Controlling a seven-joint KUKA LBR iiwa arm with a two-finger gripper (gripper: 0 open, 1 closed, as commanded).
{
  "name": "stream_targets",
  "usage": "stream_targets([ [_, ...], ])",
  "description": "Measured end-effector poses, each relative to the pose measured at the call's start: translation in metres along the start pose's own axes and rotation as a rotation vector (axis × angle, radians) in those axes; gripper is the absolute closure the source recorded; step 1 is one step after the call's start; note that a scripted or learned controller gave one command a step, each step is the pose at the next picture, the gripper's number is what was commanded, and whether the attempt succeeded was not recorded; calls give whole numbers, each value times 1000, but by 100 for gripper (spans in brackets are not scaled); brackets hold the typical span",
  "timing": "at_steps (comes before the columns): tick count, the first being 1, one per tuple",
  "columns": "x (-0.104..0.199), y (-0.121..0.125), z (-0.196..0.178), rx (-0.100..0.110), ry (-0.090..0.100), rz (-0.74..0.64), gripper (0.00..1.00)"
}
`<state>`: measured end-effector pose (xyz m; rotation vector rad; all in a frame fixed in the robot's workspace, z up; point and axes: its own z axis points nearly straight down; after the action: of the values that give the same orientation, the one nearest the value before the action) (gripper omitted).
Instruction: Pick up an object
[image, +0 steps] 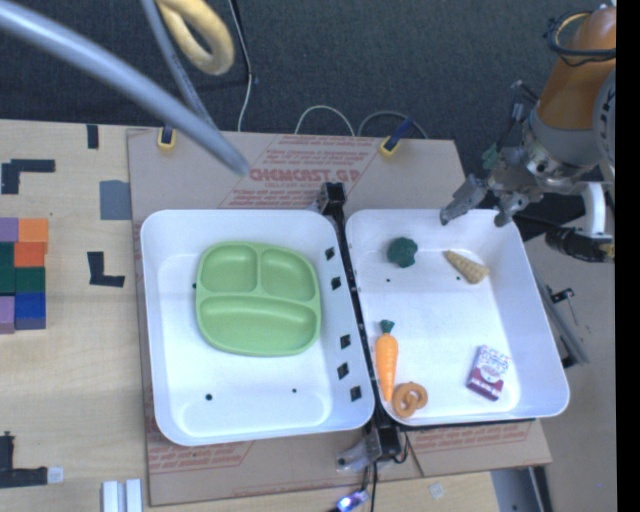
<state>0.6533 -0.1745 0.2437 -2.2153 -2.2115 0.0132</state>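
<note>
A tabletop (80, 330) of pale wood is carrying a brown cardboard sheet (300, 165) with red lettering, and two shallow white bins are sitting side by side on it. The left bin (170, 400) is holding a green divided plate (258, 299), lying flat toward the bin's upper half. The right bin (530, 330) is holding the loose objects: a dark green broccoli-like piece (402, 251) is resting near the far left corner, a tan cone-shaped piece (465, 265) is lying just to its right, an orange carrot (386, 355) is lying lengthwise along the left wall, a small pretzel (408, 398) is sitting just beside the carrot's lower end, and a purple packet (488, 372) is lying near the front right corner, well apart from the others.

The grey arm with its orange band (585, 40) is reaching in from the right, and the pincer (480, 207) is hanging above the far rim of the right bin, its two dark fingers spread apart with nothing between them. It is hovering near the tan cone without touching it. Coloured blocks (22, 275) are standing stacked at the tabletop's left edge.
</note>
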Motion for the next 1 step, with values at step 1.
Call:
stream_targets([
  [1,1,2,-7,-11,-2,-3,0],
])
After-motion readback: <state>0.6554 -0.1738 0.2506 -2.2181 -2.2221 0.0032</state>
